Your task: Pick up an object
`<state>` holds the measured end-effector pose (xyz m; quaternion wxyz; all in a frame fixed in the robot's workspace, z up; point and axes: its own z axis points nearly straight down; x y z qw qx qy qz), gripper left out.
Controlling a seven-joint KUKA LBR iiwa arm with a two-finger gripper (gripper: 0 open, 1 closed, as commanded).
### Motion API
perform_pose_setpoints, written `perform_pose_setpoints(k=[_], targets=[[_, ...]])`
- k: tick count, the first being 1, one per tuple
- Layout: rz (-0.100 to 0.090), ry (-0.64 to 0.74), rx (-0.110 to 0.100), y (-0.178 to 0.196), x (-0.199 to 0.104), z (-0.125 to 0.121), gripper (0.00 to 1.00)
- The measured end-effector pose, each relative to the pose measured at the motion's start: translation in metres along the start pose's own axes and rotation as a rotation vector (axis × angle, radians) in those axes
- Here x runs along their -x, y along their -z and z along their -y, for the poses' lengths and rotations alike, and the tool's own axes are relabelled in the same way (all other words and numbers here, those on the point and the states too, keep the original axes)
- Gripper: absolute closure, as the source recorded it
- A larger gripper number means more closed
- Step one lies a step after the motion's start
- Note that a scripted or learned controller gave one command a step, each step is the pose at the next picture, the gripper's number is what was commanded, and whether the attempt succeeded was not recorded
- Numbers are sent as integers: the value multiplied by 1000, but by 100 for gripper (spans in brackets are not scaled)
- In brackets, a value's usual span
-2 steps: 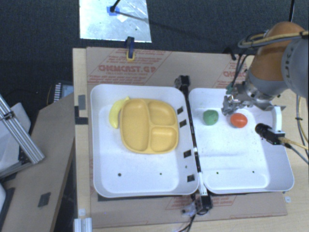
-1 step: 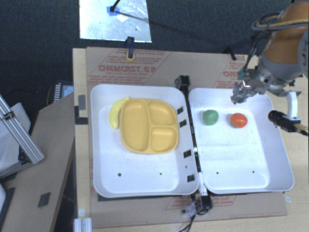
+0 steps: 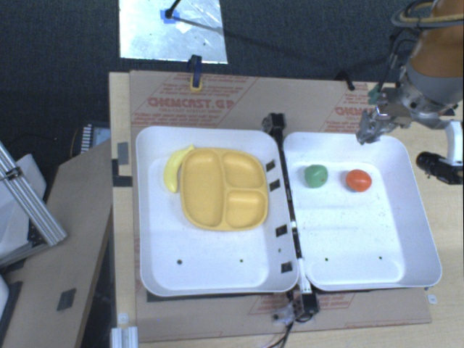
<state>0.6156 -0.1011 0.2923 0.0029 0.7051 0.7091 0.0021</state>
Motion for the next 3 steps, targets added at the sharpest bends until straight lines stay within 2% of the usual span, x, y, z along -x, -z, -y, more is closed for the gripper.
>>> perform_pose_setpoints(k=[2, 3], targets=[[-3, 4, -4, -13, -111, -30, 100], [-3, 5, -4, -19, -164, -34, 100]])
